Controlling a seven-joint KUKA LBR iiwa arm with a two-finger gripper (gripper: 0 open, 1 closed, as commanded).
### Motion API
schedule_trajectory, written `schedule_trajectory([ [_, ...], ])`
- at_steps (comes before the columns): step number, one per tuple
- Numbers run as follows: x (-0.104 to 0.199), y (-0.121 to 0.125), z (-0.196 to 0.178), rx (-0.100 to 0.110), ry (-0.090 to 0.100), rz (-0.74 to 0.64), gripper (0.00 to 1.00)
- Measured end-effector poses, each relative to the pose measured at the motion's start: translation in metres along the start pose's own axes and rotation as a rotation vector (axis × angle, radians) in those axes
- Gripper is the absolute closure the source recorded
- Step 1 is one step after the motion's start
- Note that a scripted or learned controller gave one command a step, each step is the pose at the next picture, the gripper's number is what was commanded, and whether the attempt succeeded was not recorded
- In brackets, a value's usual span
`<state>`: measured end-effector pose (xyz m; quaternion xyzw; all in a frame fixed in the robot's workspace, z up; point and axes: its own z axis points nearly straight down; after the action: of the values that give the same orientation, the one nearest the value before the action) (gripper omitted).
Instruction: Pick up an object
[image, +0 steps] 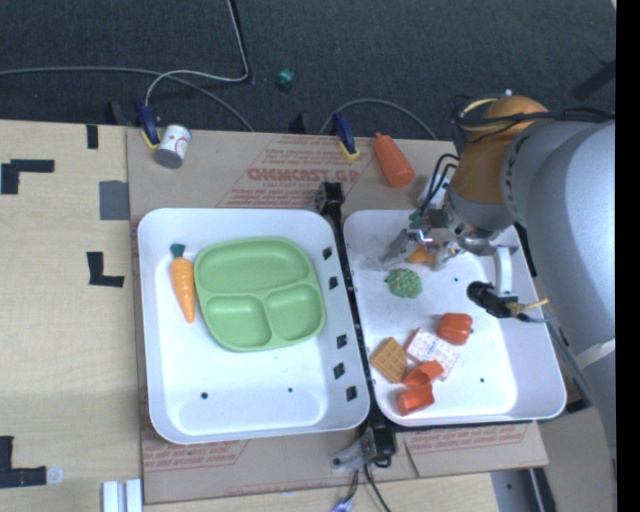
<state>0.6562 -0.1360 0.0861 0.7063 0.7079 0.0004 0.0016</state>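
Your end effector (425, 240) is low in the right bin (520, 395), near its back wall, right over a small orange piece (422, 256), and from up here you can't tell how wide it's spread or whether anything is in it. The green broccoli (404, 283) sits just in front, touching nothing. If you're going for the orange piece, I'd come straight down and centre on it, staying off the wall and the broccoli. Further forward lie a red pepper (455, 326), a waffle cracker (389, 359) and a pink-and-white packet (433, 349), print too small to read. Over in the left bin (160, 400): a green plate (262, 293) and a carrot (183, 285). Red lettering on the cardboard sheet (290, 175) on the counter reads roughly "CHEMCAST GP"
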Motion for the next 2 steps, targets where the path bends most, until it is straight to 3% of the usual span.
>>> schedule_trajectory([
  [1, 0.0005, -0.0006, -0.0094, 0.003, 0.0, -0.001, 1.0],
  [2, 0.0003, -0.0009, -0.009, 0.003, -0.001, -0.001, 0.0],
])
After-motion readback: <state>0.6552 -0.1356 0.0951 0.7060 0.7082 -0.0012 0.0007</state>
